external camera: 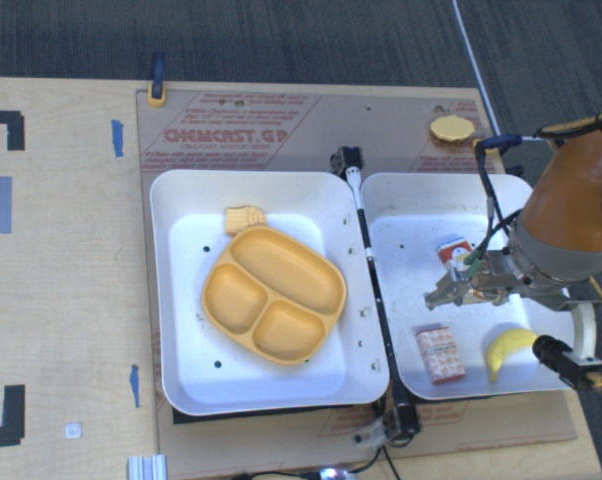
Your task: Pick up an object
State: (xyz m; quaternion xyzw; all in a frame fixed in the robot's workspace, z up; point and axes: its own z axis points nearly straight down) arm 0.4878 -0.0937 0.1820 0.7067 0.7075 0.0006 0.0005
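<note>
Partly hidden by the arm (pixel 571 208) itself, the right bin (pixel 411 208) is hard to read in full: the grey and orange wrist covers its right side, and the arm is cut off by the frame's right margin. A small red and white object (pixel 453 251) lies near the middle of that bin, half covered by the gripper's metal parts and cables, so its shape cannot be made out. The gripper (pixel 449 293) sits low over the bin floor, pointing toward the bin's left, and whether it is spread or pressed together cannot be told from this slanted view; nothing is visibly pinched in it. Just below it, apart from it, a small pinkish packet (pixel 439 353) lies flat on the bin floor. To the right of the packet a yellow banana-like piece (pixel 509 348) rests near the bin's lower right corner, its right end meeting a black part of the arm's gear.

Over in the left bin (pixel 171 268), a yellow divided plate (pixel 273 295) with three compartments lies tilted across the floor, and a small tan piece (pixel 245 217) touches its upper left rim. Behind the bins, on the brown board (pixel 231 128), a round yellow disc (pixel 452 129) sits near the right bin's far edge.
</note>
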